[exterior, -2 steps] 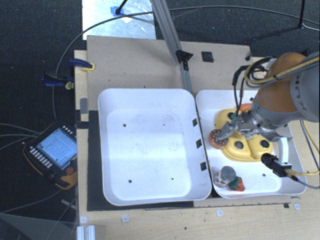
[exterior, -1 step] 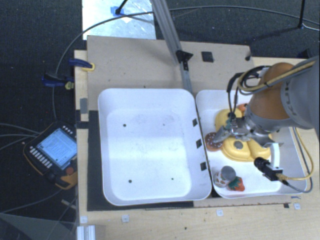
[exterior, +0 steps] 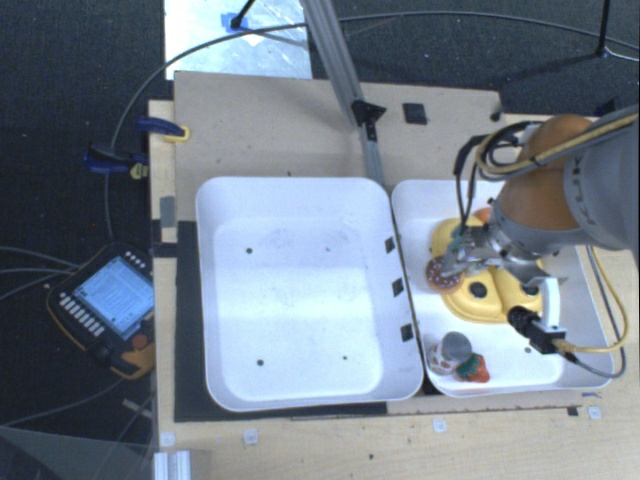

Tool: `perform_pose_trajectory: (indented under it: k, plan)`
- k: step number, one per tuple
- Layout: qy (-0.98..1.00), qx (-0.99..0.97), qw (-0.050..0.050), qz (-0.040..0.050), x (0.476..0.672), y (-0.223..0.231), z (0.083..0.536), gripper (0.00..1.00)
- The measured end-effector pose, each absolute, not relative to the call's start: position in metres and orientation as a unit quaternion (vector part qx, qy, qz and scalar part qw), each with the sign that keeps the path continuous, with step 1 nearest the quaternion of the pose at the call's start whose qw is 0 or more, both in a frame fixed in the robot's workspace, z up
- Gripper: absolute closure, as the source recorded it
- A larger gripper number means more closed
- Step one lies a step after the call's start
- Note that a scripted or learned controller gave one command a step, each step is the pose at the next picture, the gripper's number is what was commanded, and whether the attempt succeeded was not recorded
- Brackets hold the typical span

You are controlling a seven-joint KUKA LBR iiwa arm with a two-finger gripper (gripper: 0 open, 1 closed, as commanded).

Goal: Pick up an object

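Observation:
My gripper [exterior: 462, 255] hangs low over the right bin [exterior: 415, 208], at the left side of a large yellow toy [exterior: 482, 293] that lies in the middle of that bin. A small brown, speckled round thing [exterior: 437, 274] sits right by the gripper's tip, against the yellow toy's left edge. At the bin's front lie a grey round piece [exterior: 456, 345] and, touching it, a small red and green object [exterior: 474, 368]. The arm's orange band [exterior: 545, 183] and grey wrist cover the bin's right half.
The left bin [exterior: 215, 298] sits beside the right one, with black clips [exterior: 398, 286] along the shared rim. A metal pole [exterior: 338, 58] crosses above the bench's back edge. A teach pendant [exterior: 105, 303] lies off the bench at the left.

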State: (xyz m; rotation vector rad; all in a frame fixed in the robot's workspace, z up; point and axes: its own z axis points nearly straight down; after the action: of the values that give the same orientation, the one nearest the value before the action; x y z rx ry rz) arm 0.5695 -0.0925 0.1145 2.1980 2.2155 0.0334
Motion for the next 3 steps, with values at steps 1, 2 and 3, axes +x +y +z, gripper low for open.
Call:
perform_pose_trajectory:
  k: [1,2,3]
  plan:
    - [0.709,0.705,0.003,0.0021,0.577,-0.093,0.178,1.00]
    - [0.709,0.705,0.003,0.0022,0.578,-0.093,0.228,1.00]
    - [0.709,0.705,0.001,0.0004,0.579,-0.093,0.220,1.00]
